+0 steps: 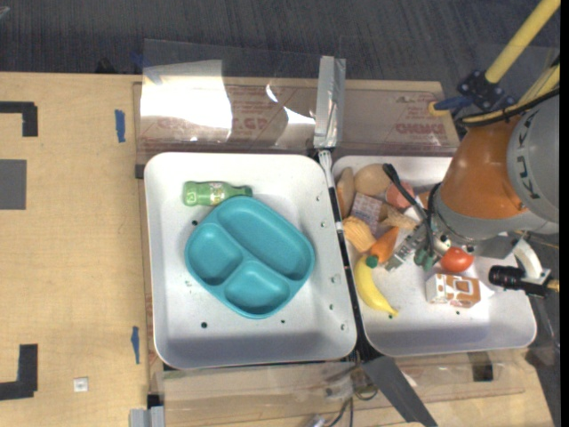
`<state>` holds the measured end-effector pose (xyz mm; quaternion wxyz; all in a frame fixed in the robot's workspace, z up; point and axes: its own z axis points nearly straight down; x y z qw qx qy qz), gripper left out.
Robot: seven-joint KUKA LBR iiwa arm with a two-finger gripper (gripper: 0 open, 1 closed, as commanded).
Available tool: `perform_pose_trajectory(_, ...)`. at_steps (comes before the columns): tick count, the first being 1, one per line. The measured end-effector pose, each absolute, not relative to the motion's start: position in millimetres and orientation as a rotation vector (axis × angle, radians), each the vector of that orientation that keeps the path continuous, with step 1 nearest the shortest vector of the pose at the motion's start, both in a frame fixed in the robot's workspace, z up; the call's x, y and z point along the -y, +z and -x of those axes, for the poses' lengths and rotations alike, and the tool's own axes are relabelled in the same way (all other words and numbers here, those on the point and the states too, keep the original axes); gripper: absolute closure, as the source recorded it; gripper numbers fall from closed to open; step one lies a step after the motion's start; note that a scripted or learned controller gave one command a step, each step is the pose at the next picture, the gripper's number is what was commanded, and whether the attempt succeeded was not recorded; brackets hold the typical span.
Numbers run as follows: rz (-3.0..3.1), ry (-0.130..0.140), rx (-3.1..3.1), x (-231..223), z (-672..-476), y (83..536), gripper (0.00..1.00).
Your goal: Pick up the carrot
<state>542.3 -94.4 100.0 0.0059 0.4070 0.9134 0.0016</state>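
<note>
Camera view: gripper [411, 249] over right bin [498, 327], beside carrot [386, 244].
Can't tell gripper state; banana [373, 287] at carrot's 6 o'clock, tomato [457, 260] at 3.

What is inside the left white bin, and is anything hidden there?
The left bin holds a teal divided plate and a green bottle lying beside it. Whatever is under the plate is covered.

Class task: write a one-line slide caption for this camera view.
Arm over right bin, gripper beside carrot; teal tray in left bin.

Bench [62, 265] bears two white bins [169, 327].
</note>
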Motion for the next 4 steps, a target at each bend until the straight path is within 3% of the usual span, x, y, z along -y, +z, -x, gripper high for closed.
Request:
perform_pose_trajectory(1, -1.452, 0.008, -2.779, 18, -511.0, 187, 1.00)
perform_pose_trajectory(2, -1.137, -0.001, -2.923, 107, -530.2, 184, 1.00)
perform_pose_trajectory(3, -1.227, 0.006, -2.879, 104, -515.9, 90, 1.00)
perform_pose_trajectory(4, -1.387, 0.013, -2.806, 22, -507.8, 229, 1.00)
